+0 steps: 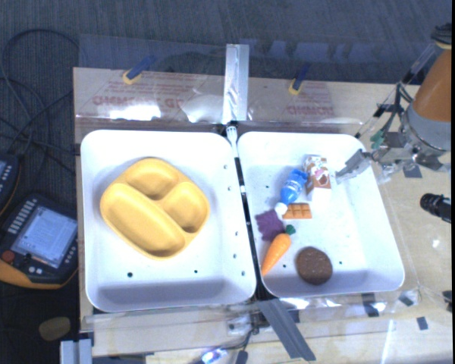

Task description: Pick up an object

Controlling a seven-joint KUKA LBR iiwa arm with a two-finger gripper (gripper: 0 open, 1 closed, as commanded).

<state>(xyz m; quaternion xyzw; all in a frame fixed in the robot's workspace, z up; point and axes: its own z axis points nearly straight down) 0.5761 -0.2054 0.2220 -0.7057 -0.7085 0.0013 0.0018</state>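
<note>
Two shallow white bins sit side by side on the bench. The left bin [98, 279] holds one large yellow moulded piece [154, 205] with three rounded lobes, lying near its middle.

The right bin [379, 249] holds a loose cluster of small things toward its left half. A blue bottle [293, 185] lies tilted, its white cap toward the lower left. Just beside it on the right is a small figure-like toy [316, 171] in pink and brown. Below the bottle lies an orange waffle-like block [297, 211], and left of that a purple piece [270, 223]. A toy carrot [276, 252] with a green top leans along the bin's left wall, touching the purple piece. A round brown cookie [314, 265] rests near the front wall, apart from the carrot.

The gripper [354, 165] reaches in from the right, over the upper right part of the right bin, near the figure-like toy but apart from it. Nothing lies between its fingers; I cannot tell whether they are spread or pressed together
</note>
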